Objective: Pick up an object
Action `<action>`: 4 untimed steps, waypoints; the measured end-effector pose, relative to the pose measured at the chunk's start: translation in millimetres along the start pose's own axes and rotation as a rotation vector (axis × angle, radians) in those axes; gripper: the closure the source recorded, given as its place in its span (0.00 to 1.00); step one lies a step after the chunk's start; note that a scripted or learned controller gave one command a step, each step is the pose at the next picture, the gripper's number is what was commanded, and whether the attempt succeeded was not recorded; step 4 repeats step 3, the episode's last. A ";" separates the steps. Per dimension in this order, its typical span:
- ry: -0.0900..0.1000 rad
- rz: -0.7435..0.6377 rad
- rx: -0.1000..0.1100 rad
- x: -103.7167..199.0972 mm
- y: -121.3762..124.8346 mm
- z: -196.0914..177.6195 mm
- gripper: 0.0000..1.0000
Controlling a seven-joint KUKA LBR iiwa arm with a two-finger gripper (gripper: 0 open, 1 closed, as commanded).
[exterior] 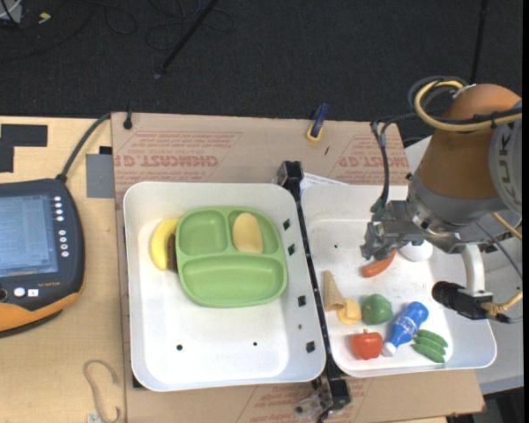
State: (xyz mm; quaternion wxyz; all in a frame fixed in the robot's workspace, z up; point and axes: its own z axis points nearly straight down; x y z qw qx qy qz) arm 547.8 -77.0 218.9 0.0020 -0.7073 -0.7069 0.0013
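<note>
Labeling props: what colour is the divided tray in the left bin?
Light green tray, clearest in the camera view.

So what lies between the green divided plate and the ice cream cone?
In the camera view, the black clamped seam where the two bins' walls meet separates the green divided plate from the ice cream cone; otherwise bare white bin floor.

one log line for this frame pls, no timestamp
gripper low in right bin | over orange carrot | grasp unconfirmed | green tray in left bin
</note>
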 end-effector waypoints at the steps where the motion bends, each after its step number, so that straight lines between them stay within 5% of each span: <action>1: 0.000 0.000 -0.003 -1.1 2.1 -17.1 1.00; 4: -0.001 0.000 0.002 4.2 3.5 2.7 1.00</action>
